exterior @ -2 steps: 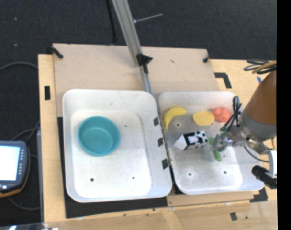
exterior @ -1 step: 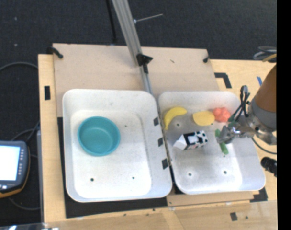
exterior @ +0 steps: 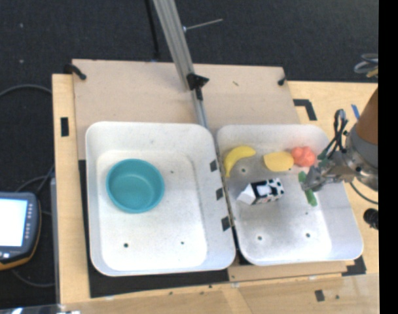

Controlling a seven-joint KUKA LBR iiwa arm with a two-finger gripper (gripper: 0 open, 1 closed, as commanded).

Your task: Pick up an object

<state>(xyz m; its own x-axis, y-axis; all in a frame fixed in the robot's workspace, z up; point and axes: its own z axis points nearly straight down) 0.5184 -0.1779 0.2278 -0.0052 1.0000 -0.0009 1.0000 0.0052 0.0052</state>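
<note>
the claw (exterior: 315,178) hangs over the right side of the right bin (exterior: 336,237), and whether it is open or closed i cannot tell; nothing shows gripped in it. the likely targets sit just to its left: a red-orange lump (exterior: 304,155) touching a yellow piece (exterior: 278,161), with a banana (exterior: 237,157) and a black-and-white toy (exterior: 265,191) nearby. since the red lump and yellow piece touch, a descent between them could shove both aside or pinch only an edge that slips free

Glossy teal plastic bowl (exterior: 135,185)
</note>
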